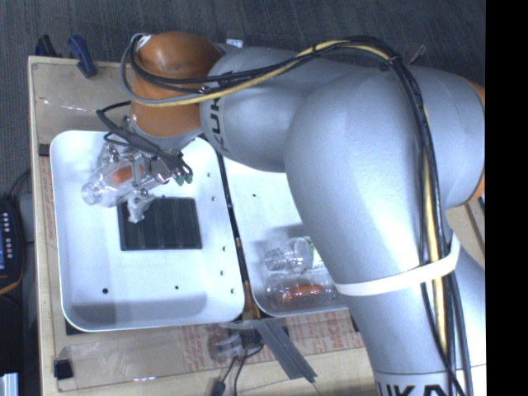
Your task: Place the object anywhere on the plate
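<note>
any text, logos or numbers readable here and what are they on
"KUKA", only partly in frame, on the arm's base at the bottom edge.
"KU", dark letters running down the arm just below the orange band; the rest is cut off by the curve.
The dark device at the left edge shows small marks, too blurred to read.
Nothing readable on the bins, the plate or the clear object at the gripper.

Two bins side by side on the tabletop point(49, 97), plate point(161, 223) in the left bin point(82, 287), claw point(136, 180) above the plate's upper left corner (a clear object point(103, 180) at it), two objects point(293, 275) in the right bin point(264, 196), arm overhead.
</note>
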Available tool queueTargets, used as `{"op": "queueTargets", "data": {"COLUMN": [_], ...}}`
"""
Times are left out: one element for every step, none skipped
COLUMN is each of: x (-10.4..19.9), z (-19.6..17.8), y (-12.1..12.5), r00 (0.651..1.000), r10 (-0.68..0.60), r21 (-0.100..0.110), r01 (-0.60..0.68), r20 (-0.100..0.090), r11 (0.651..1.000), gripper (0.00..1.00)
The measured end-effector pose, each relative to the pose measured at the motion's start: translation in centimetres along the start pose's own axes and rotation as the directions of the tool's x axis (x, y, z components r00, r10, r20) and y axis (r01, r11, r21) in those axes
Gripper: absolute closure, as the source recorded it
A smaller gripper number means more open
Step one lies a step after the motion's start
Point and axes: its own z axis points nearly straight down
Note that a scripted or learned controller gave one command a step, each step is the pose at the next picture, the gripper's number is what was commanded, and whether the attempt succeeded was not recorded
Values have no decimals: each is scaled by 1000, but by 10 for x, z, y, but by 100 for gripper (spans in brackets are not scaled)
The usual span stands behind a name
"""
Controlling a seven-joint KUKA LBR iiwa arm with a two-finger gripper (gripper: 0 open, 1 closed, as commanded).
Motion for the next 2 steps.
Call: {"op": "queueTargets", "data": {"x": [25,20], "z": [3,2], "y": [24,13], "r00": [993,1000], "r10": [117,-8], "r21": [1,-2], "r01": [-117,8], "r20": [-9,-5], "r11": [993,1000], "gripper": [0,0]}}
